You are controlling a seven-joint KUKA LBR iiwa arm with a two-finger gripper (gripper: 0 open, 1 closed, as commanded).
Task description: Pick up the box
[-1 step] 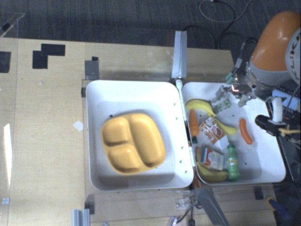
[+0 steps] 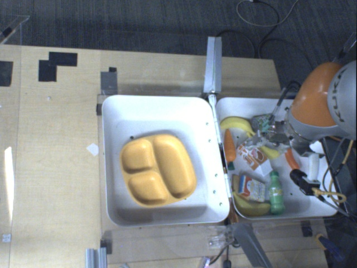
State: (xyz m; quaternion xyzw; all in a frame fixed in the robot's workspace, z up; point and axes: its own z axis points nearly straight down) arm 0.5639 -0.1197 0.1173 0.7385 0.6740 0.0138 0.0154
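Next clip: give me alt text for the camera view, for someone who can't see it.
The grey arm's tool hangs over the right white bin, which holds a small printed cardboard box, a green plastic bottle, two yellow bananas, an orange carrot and a white printed packet. The left white bin holds a yellow three-compartment tray.

The bench (image 2: 56, 166) is a pale wooden surface, and the landmark on it is the left bin (image 2: 111, 149), a shallow white tray resting flat on the wood. Directly to the right of the left bin, edge touching edge, sits the right bin (image 2: 318, 205), with a grey metal bar (image 2: 213, 66) rising from the seam at their far ends. Far to the left of the left bin, black patches (image 2: 56, 65) mark the bench's far part.
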